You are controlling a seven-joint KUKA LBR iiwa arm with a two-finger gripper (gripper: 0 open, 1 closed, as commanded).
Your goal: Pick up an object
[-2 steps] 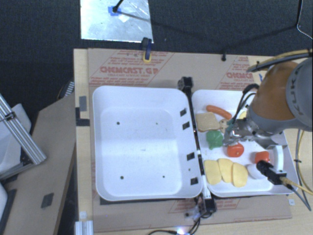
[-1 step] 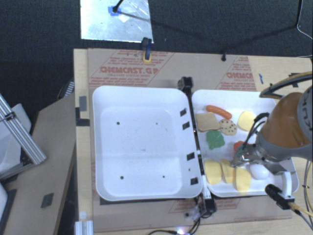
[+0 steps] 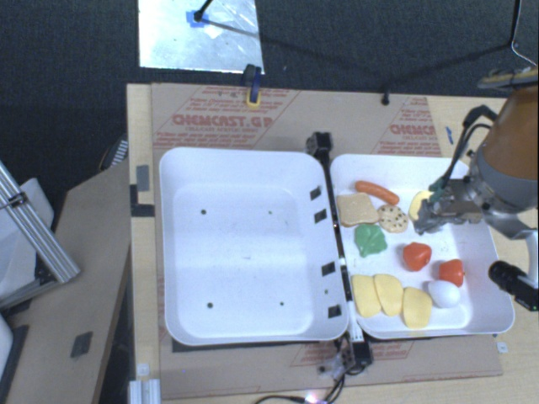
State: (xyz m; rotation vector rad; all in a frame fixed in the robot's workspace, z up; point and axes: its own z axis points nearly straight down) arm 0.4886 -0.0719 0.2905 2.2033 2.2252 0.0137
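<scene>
Where the cardboard sheet [image 3: 221, 114] covers the worktop [image 3: 101, 225], printed in red: "CHEMCAST GP", readable at the upper left, repeated on the upper right at a slant and less legible. Clipped to the sheet's far edge, a yellow and blue clamp [image 3: 252, 87]. Beyond that, a shiny silver panel [image 3: 200, 23] with a blue mark on it.

Resting side by side on the cardboard, two shallow white bins. Left bin [image 3: 244, 242]: bare white floor with a few small dark dots. Right bin [image 3: 480, 305]: crowded with toy food. Lying near the far wall, an orange hot dog [image 3: 376, 192]; just below it, a tan slice of bread [image 3: 357, 209] touching a round speckled cookie [image 3: 392, 218]. Beneath those, a green leafy piece [image 3: 370, 240]. Toward the middle, a red pepper-like piece [image 3: 416, 256], and near it a red tomato [image 3: 451, 270] touching a white egg [image 3: 445, 293]. Along the near wall, three pale yellow pieces [image 3: 391, 296] in a row, touching one another.

Reaching in from the right, the grey arm, with the gripper [image 3: 431, 211] down over the right bin, just beside the cookie and against a yellow object [image 3: 420, 201] partly hidden by it. Cannot tell whether the jaws are open, closed, or gripping the yellow object.
</scene>
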